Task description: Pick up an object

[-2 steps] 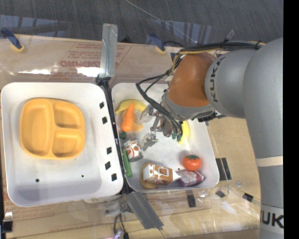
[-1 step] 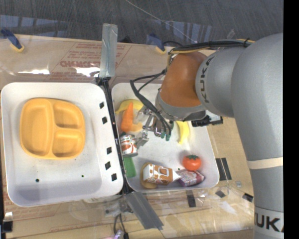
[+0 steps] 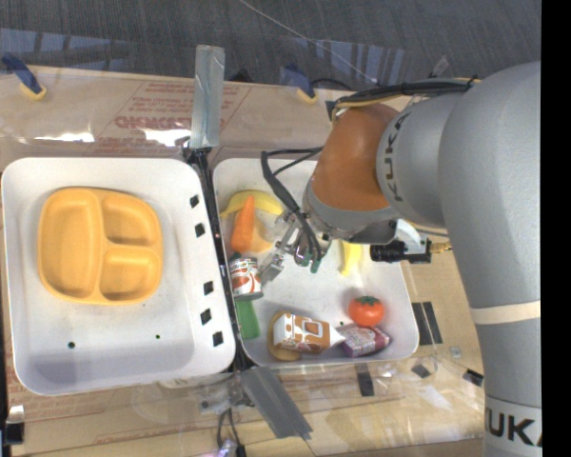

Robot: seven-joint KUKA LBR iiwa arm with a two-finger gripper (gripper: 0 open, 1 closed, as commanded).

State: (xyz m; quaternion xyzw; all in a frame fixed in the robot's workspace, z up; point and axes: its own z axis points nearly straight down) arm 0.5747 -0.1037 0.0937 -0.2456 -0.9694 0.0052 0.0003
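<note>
Tabletop (image 3: 95, 112) is brown cardboard under clear plastic sheeting, taped with grey strips, dark grey carpet (image 3: 124, 8) beyond. The pincer (image 3: 287, 252) hangs in the right shallow white bin (image 3: 411, 324) over a small red-and-white can (image 3: 245, 276); can't tell its grip.

The bench (image 3: 95, 103) bears 2 white bins (image 3: 19, 255) side by side.

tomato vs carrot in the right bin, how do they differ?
The tomato is red, round and small; the carrot is orange, long and tapered. The tomato sits near the bin's lower right beside a purple packet; the carrot lies at the upper left against a banana. Both lie free in the right bin.
</note>
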